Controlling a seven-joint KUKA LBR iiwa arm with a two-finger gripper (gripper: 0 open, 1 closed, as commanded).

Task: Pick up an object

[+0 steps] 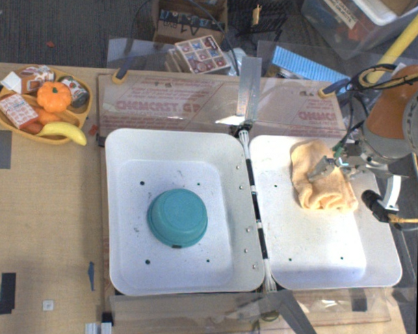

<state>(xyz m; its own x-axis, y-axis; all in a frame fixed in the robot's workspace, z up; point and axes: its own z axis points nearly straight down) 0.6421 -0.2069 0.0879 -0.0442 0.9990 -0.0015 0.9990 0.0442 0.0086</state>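
cloth: crumpled yellow cloth in the right bin, up near the back, bunched into a lump with a fold running down its middle

gripper: gripper is right on the cloth's upper right part, coming in at a slant. jaws look spread a bit with the tips at the fabric, nothing clearly pinched between them yet tbh

bowl: teal bowl upside down in the left bin, well apart from the arm, not in play

risk 1: fingers could nip just one loose fold, so the cloth slides out on the lift

risk 2: tips sit near the cloth's edge, so closing might only shove it toward the bin wall

risk 3: a soft lump gives, so the jaws might close on basically air
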